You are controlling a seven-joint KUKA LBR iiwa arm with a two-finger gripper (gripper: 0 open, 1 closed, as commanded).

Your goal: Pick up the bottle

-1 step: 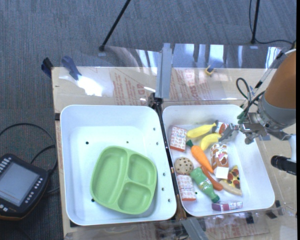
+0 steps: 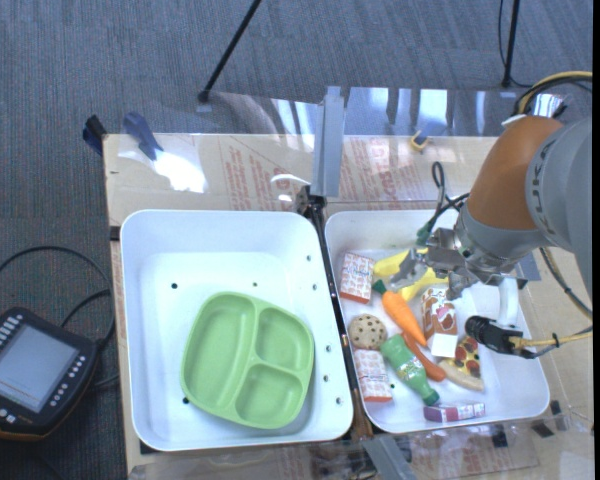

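The grey arm with its orange band reaches in from the right of the frame and hangs over the right-hand shallow white bin (image 2: 536, 388). Its gripper (image 2: 432, 271) sits low above the upper middle of that bin, over a yellow banana-shaped toy (image 2: 393, 264) — whether the jaws are spread or pressed together cannot be told from this angle, and nothing is seen between them.

The small green plastic bottle with a white label (image 2: 410, 369) lies on its side in the lower middle of the right bin, tilted with its cap toward the lower right. It lies below and left of the gripper, apart from it. An orange toy carrot (image 2: 403, 314) lies just above the bottle, a round brown cookie (image 2: 366, 331) sits to its upper left, and a pizza-slice toy (image 2: 467, 358) lies to its right.

In the left white bin (image 2: 150, 268) rests a light green divided plastic tray (image 2: 248, 358). A handheld control pendant (image 2: 25, 368) lies on the floor at the lower left of the frame, beside the desk.
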